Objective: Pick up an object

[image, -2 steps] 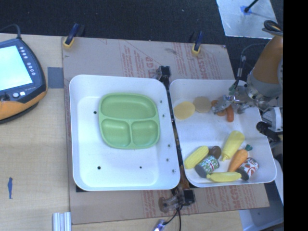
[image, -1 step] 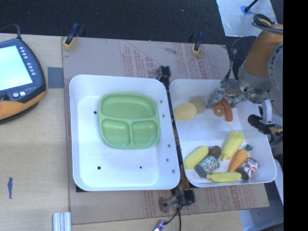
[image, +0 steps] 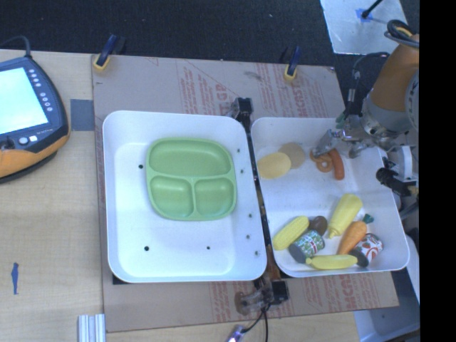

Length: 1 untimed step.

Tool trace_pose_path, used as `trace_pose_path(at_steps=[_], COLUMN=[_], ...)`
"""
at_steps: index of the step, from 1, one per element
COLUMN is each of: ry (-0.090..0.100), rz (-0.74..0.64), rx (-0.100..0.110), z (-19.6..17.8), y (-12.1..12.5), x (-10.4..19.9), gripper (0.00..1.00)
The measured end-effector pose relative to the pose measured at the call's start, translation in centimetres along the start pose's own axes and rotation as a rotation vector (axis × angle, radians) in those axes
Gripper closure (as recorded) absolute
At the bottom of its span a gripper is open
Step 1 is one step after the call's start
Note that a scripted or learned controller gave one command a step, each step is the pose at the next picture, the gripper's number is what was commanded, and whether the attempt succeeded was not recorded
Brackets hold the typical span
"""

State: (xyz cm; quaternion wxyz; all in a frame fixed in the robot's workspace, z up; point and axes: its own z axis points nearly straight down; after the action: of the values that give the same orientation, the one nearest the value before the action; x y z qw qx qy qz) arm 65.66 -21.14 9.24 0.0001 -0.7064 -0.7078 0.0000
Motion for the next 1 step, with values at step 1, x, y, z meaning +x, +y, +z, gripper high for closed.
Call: trace_pose_path(at_steps=[1], ry=[0.0], rz=[-0.004], rx=[0.004], z=[0.05], y=[-1.08], x=[3.37], gripper=[0.0])
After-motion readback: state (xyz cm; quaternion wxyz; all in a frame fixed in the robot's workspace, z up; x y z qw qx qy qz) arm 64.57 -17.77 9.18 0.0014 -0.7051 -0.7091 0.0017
